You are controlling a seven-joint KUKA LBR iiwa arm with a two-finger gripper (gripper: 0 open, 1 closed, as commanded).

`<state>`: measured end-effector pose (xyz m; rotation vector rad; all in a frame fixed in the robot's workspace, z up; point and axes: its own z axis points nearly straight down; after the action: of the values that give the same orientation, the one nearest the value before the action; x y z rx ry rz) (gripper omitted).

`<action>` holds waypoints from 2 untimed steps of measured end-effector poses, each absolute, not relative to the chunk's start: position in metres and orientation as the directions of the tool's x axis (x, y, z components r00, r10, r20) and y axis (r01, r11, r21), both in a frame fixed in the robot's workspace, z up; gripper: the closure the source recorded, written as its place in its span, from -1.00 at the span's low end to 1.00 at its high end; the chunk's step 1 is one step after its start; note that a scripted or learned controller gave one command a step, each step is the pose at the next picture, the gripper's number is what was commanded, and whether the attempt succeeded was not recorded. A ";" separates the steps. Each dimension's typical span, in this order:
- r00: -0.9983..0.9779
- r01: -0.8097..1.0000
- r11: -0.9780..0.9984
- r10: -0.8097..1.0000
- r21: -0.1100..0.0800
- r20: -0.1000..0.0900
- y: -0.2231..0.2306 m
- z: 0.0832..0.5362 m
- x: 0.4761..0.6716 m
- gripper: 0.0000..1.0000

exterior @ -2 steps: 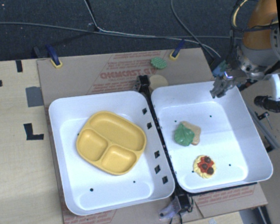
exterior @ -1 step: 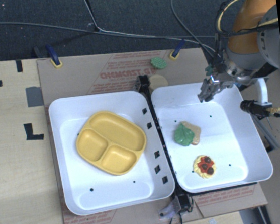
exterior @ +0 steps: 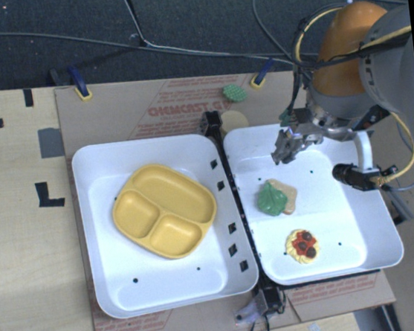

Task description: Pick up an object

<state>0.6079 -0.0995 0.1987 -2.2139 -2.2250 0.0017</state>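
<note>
**Arm hung over the right bin, toy food lying beneath it**

The grey arm with its orange band reached in from three o'clock, and its gripper hung over the upper part of the right bin, toward that bin's eleven o'clock corner. Nothing lay between its dark fingertips; whether they stood parted or pressed together could not be told from this slant.

Below the gripper, toward six o'clock and apart from it, a green leafy toy lay near the middle of the right bin, resting against a tan piece at its three o'clock side. Further toward six o'clock, near the bin's lower wall, sat a small yellow round toy with a red topping, clear of the green one.

The left bin held a yellow divided plate, tilted askew, with three compartments.

Outside the bins, at twelve o'clock from the divider between them, a small green object sat on the cardboard sheet under both bins. Cables ran across the dark floor beyond.
</note>
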 end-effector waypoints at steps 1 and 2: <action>-0.005 1.000 0.005 1.000 -0.003 0.001 -0.050 0.193 0.594 1.00; -0.007 1.000 0.007 1.000 -0.002 0.002 0.007 0.210 0.580 1.00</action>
<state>0.5802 0.0066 0.2096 -2.2113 -2.2277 -0.0010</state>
